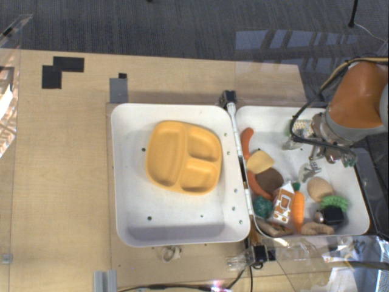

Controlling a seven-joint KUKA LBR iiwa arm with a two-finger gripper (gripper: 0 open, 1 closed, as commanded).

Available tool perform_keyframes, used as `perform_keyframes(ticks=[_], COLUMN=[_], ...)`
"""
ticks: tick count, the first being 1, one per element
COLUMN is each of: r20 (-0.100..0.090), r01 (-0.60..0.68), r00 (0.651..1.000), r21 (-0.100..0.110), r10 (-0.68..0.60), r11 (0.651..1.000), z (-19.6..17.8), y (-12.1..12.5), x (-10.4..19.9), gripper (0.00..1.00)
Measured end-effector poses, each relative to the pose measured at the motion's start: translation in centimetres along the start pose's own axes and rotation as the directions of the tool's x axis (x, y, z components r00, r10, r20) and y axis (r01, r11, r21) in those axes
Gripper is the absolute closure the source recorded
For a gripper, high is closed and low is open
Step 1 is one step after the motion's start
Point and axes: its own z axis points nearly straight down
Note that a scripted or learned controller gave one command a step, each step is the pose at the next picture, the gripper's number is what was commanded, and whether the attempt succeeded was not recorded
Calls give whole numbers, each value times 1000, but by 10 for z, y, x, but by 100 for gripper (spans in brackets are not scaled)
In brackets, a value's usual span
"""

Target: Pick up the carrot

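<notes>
- Carrot (298, 208) lies in the right bin (358, 190), toward its near edge, orange body with a green tuft at the far end; its long axis runs roughly near-to-far in the camera view
- Gripper (311, 169) hangs over the same bin, just beyond and slightly right of the carrot's leafy end, so the carrot sits toward the near edge and a little left of it; I judge a short move that way would bring it over the body
- Whether the fingers are spread or pressed together cannot be told; nothing is visibly pinched
- Crowding: a small carton (282, 205) touches the carrot's left side, a brown round item (269, 179) lies just beyond that, a pale potato-like piece (320, 188) and a black-and-green item (332, 212) sit just to the right
- Likely snag: the carton pressed against the carrot leaves little room for a finger on that side
- Left bin (127, 163) holds a yellow divided tray (182, 157), well apart from the action
</notes>
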Motion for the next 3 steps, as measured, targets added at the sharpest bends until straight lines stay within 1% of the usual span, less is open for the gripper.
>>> perform_keyframes(ticks=[1,2,3], r20=[0,6,-4], r01=[131,382,524], r00=[991,924,851], r21=[3,8,-1], r10=[-131,-382,-524], r11=[991,924,851], z=[-2,-4,-34], y=[38,53,-14], x=[55,84,71], gripper=[0,0,0])
